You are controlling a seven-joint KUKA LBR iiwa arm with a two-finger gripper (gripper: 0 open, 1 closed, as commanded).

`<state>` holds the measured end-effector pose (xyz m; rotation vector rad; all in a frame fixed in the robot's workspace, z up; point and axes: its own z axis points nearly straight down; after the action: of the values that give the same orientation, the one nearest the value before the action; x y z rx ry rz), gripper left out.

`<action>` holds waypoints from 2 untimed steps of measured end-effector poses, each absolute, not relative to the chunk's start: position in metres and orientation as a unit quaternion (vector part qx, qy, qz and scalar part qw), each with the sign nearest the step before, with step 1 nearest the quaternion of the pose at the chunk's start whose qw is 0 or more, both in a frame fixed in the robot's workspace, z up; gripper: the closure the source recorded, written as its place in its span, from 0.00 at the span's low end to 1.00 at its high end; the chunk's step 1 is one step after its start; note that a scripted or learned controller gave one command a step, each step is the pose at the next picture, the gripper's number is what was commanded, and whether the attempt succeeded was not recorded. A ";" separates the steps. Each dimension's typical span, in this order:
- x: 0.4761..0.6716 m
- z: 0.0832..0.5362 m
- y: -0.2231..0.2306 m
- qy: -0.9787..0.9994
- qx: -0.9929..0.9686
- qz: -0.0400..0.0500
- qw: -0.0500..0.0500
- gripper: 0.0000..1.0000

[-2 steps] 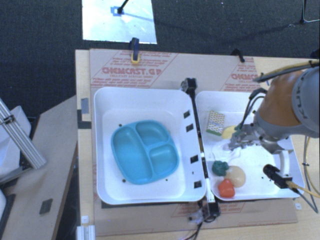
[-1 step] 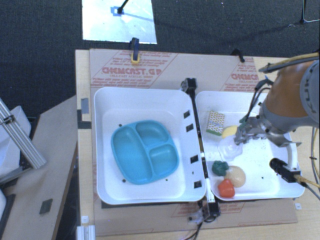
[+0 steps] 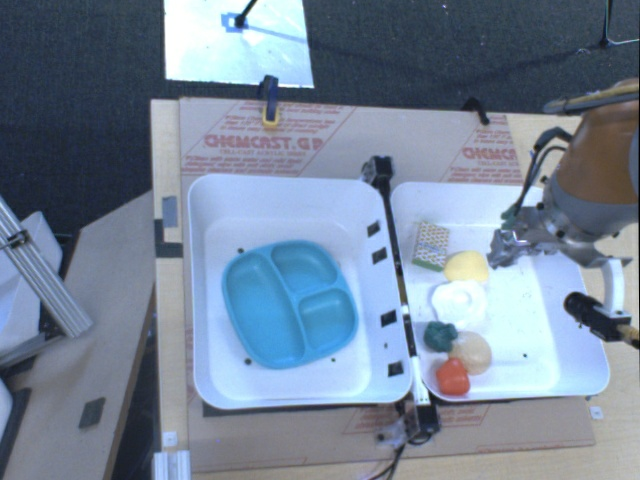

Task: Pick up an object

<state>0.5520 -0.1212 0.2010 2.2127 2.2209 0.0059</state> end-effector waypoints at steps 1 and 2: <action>0.553 0.222 -0.121 0.709 0.706 0.001 0.002 1.00; 0.565 0.214 -0.064 0.711 0.704 0.001 0.000 1.00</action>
<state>0.5649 -0.0638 0.2139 2.2104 2.2327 0.0045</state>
